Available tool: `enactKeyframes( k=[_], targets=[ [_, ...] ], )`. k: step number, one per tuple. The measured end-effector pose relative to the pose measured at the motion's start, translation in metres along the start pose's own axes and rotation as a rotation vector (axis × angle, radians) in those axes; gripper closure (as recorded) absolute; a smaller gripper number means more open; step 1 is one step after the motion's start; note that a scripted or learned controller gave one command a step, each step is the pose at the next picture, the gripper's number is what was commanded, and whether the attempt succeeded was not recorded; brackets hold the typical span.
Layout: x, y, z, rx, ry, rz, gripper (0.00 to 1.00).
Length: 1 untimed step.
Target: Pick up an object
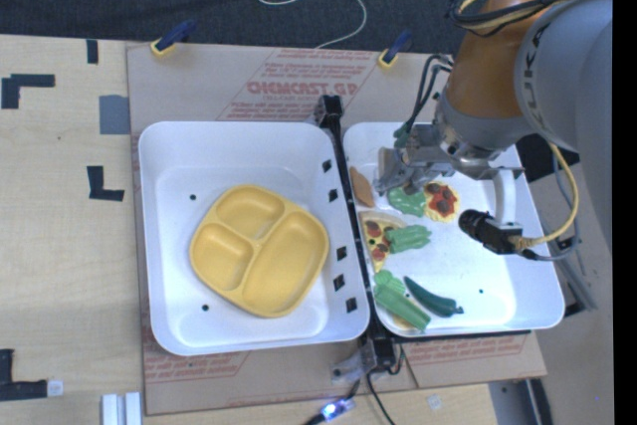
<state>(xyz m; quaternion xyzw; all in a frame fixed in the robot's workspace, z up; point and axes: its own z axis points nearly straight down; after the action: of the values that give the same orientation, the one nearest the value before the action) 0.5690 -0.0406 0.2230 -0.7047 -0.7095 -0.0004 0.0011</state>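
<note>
My gripper (397,176) hangs low over the far left part of the right bin (528,299), straight above a small green toy (406,203). Close around it lie a red and yellow toy (442,200) and a brown bun-like piece (361,186) by the bin's left wall. Nearer the front are a pizza slice (376,236), a green leafy piece (409,237), a light green pepper (398,297) and a dark green cucumber (434,298). I see nothing lifted off the bin floor.
The left bin (169,164) holds a yellow divided plate (261,249). A black divider (341,204) runs between the bins. The grey and orange arm (498,65) covers the right bin's far right corner, with a black cable (498,234) looping beside it.
</note>
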Motion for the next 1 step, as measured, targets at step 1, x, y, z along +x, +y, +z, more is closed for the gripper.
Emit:
enactKeyframes(
  k=[1],
  targets=[
    [0.0537, 0.0272, 0.0094, 0.001, 0.000, 0.000, 1.00]
  ],
)
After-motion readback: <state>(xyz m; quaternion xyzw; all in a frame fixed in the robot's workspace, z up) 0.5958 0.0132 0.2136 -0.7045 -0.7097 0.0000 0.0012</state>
